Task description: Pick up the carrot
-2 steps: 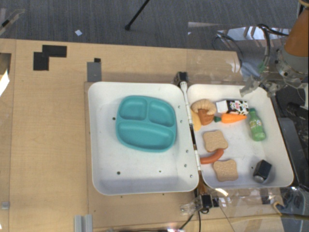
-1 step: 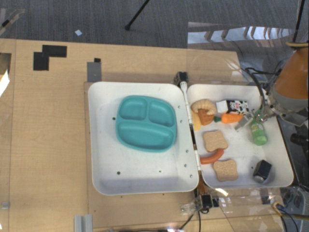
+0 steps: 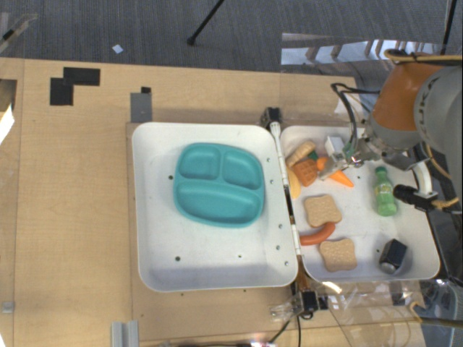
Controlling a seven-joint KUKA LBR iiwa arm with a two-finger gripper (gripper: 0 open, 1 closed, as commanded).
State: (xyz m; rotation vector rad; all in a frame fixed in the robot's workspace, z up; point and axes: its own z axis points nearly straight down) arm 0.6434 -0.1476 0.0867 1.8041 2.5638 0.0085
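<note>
The tool [image 3: 346,159] sat low in the right white plastic bin [image 3: 427,262], just above the small orange carrot [image 3: 340,177]; I couldn't tell its grip.

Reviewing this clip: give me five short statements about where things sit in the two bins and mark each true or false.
1. The teal divided plate lies in the left bin. True.
2. The carrot rests on the teal plate. False: it lies in the right bin, close to the gripper.
3. Two bread slices lie in the right bin. True.
4. The green bottle lies in the left bin. False: it is in the right bin.
5. The sausage lies between the two bread slices. True.
</note>
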